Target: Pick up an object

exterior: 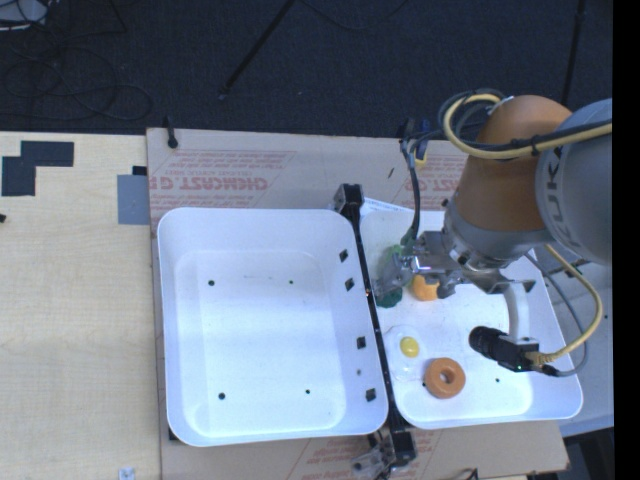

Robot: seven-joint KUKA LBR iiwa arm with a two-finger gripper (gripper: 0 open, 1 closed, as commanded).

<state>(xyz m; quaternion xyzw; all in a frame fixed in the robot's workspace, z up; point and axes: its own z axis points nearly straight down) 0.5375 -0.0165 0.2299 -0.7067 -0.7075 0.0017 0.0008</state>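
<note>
The right bin [560,393] holds several small things. An orange ring [444,377] lies near its front wall, and a small yellow piece [409,346] sits just behind and left of it. A dark green thing [388,287] rests against the bin's left wall, with an orange and yellow block [426,288] right beside it. My gripper [418,265] hangs low over the back left of this bin, just above the green thing and the orange block. The wrist hides how it meets them.
The left bin [180,268] stands beside the right one, and a black rail with clips [362,298] runs where they meet. Both rest on a cardboard sheet [250,173] on the wooden bench [70,308]. The arm's grey and orange body [520,178] overhangs the right bin's back.
</note>
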